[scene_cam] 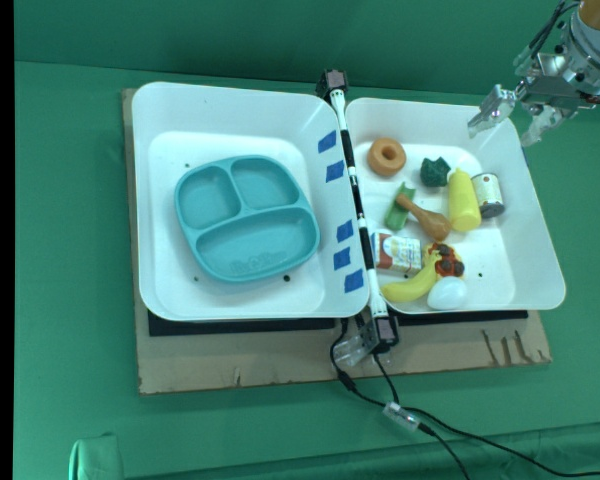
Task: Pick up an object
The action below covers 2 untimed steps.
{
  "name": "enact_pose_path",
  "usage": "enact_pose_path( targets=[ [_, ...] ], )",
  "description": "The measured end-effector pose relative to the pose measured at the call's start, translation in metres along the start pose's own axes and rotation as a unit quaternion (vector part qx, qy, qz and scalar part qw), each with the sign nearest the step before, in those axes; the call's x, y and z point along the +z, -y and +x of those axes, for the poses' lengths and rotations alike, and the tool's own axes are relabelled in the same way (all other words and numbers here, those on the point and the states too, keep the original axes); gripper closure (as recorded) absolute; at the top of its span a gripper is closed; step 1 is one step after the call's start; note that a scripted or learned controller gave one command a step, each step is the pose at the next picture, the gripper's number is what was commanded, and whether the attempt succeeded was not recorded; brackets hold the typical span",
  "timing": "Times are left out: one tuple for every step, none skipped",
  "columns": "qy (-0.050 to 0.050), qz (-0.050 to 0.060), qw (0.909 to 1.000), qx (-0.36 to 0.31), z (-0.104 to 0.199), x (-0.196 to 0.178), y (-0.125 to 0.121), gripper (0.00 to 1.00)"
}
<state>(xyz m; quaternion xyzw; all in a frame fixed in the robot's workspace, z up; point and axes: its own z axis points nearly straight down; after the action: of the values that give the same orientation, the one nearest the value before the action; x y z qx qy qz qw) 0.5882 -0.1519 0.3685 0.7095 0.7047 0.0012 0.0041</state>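
Note:
My gripper (512, 120) hangs open above the far right corner of the right bin (528, 230), with nothing between its fingers. Below it in that bin lie a doughnut (386, 156), a dark green piece (435, 172), a yellow bottle (463, 200), a small can (488, 195), a chicken drumstick (426, 217), a green strip (398, 209), a carton (397, 252), a banana (412, 286), a white egg (447, 293) and a small red and yellow item (447, 263).
The left bin (160, 118) holds a teal divided plate (246, 218). A black rail with blue tape marks (352, 203) runs between the bins. Both bins rest on cardboard (280, 368), with a cable (420, 428) trailing off the front.

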Motion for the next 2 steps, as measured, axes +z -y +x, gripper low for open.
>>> enact_pose_path(
  targets=[
    [0.0, 0.001, 1.0, 0.0, -0.009, 0.136, 0.058, 0.0],
    [0.003, -0.006, 1.0, 0.0, -0.011, 0.181, 0.002, 0.0]
  ],
)
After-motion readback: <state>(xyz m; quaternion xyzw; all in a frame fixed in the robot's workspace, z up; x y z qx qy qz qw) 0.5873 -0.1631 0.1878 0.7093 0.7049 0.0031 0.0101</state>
